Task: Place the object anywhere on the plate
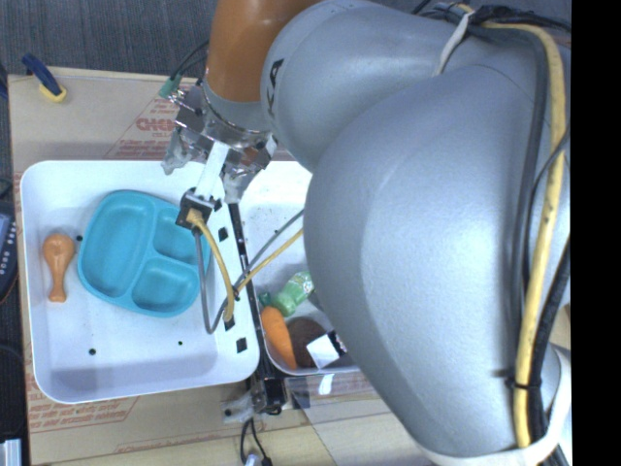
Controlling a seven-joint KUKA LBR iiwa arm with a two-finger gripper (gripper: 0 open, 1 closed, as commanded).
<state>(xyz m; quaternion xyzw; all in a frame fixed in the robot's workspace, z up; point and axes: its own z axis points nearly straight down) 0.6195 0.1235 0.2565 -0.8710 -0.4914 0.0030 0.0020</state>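
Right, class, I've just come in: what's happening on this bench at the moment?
A grey robot arm reaches in over two white bins. Its gripper hangs above the top edge of the left bin, close to a blue divided plate lying inside it. A toy chicken drumstick lies in the same bin, just left of the plate and off it. The right bin, partly hidden under the arm, holds a toy carrot and a green toy. Nothing sits on the plate yet.

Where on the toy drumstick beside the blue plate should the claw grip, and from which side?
Probably across the thin shaft of the drumstick, coming straight down from above. It lies flat in the left bin, bulbous end towards the top, with bare floor on both sides for the fingers.
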